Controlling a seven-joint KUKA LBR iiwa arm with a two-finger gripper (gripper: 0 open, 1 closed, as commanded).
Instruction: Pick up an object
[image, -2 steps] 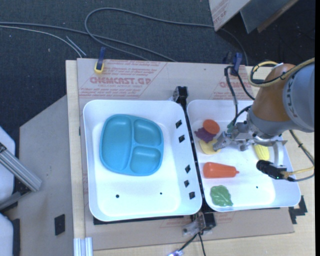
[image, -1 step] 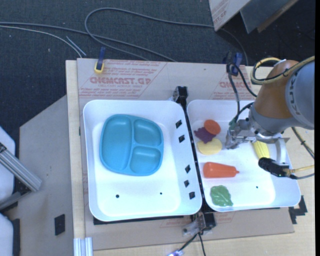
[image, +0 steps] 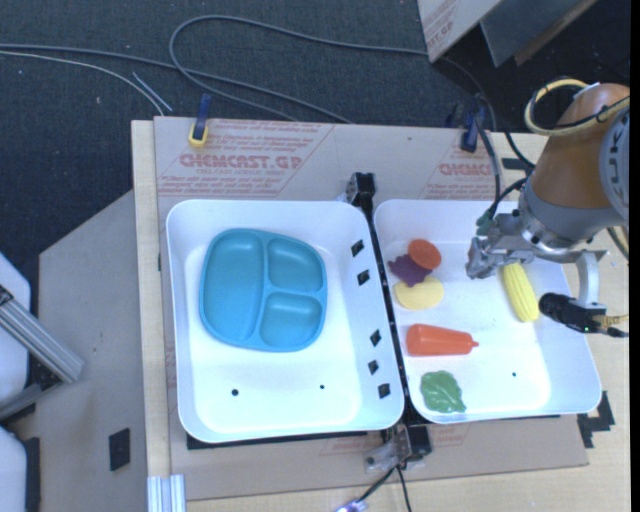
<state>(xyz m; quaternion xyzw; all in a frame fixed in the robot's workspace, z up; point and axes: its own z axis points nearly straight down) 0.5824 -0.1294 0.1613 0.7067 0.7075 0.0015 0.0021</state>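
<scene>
One blue three-compartment plastic plate (image: 264, 290) lies in the left white bin (image: 190, 300). The right white bin (image: 560, 385) holds six toy foods; over the yellow corn cob (image: 520, 290) hangs the gripper (image: 487, 255). Jaw state: cannot tell.

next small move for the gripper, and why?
Probably shift slightly right and lower onto the corn. The gripper hangs in the right bin just left of the corn's upper end, with nothing visible between its fingers. The corn is the nearest item and lies apart from the orange, purple and yellow cluster, so it looks easiest to grasp.
</scene>
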